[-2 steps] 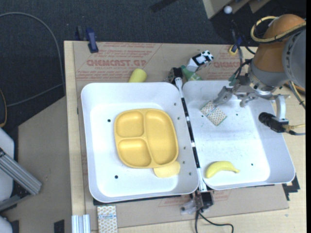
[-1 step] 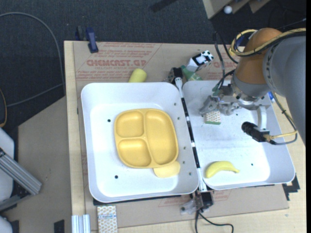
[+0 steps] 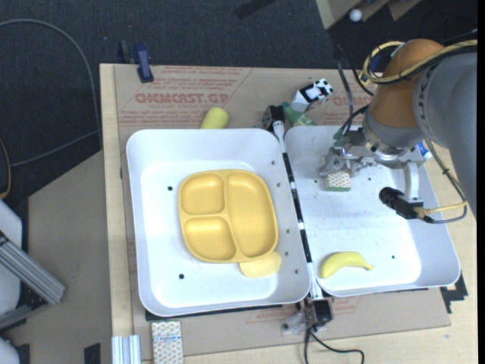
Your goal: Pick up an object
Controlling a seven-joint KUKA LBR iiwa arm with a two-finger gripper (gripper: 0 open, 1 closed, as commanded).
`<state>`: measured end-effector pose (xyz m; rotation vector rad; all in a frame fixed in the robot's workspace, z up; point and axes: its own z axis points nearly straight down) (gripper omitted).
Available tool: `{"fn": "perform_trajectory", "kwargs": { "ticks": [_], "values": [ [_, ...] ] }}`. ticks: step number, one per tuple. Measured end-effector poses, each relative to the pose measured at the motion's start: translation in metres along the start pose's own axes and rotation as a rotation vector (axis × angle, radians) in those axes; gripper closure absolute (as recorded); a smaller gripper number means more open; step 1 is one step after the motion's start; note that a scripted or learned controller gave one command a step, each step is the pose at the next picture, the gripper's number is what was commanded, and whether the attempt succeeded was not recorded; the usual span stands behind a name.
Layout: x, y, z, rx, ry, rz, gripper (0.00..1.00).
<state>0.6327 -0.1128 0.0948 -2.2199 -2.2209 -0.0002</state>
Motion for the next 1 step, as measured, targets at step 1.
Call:
{"fn": "perform_trajectory", "kwargs": {
  "ticks": [1],
  "values": [
    [0.0618, -0.0255, -0.1036, -0.003, -0.001, -0.001, 1.00]
  ]
}}
